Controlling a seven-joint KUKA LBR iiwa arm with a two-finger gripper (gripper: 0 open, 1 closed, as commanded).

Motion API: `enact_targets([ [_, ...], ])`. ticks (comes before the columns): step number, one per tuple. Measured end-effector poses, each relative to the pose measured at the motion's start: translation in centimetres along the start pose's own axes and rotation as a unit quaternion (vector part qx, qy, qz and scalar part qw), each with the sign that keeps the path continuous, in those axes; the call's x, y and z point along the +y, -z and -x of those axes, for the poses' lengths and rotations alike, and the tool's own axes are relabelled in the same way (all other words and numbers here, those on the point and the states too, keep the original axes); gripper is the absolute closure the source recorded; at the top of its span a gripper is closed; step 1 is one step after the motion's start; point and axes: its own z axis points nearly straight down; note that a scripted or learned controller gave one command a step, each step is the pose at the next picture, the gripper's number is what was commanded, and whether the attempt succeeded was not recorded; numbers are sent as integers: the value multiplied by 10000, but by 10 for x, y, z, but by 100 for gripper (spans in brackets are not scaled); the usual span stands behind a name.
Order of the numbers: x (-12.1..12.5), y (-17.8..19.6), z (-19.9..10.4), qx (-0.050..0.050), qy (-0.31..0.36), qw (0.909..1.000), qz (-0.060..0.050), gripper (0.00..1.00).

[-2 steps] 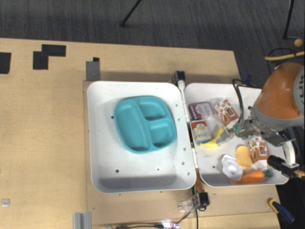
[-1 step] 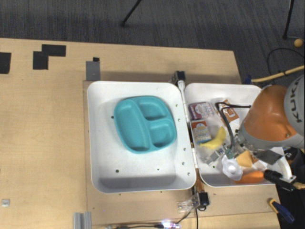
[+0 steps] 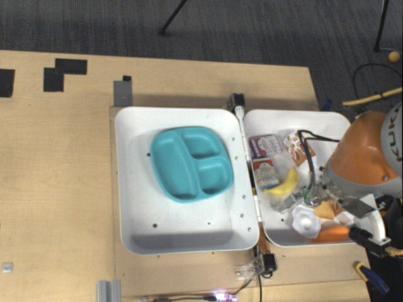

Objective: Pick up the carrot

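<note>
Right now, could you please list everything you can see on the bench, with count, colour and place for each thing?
Left bin: 1, white, left half of bench.
Right bin: 1, white, beside the left bin.
Tray: 1, teal, three compartments, in left bin.
Carrot: 1, orange, front edge of right bin.
Banana: 1, yellow, middle of right bin.
Packets: about 3, printed, back left of right bin.
Cup: 1, white, beside the carrot; exact kind unclear.
Arm: 1, grey with orange band, over right bin.
Gripper: 1, low among the right bin's items.
</note>
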Motion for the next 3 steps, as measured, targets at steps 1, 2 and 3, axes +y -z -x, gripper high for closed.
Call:
enact_targets([
  [1, -3, 0, 7, -4, -212, 9998, -2, 0],
  [2, -3, 0, 8, -6, -230, 9997, -2, 0],
  [3, 1, 12, 9, -38, -200, 9998, 48, 100],
])
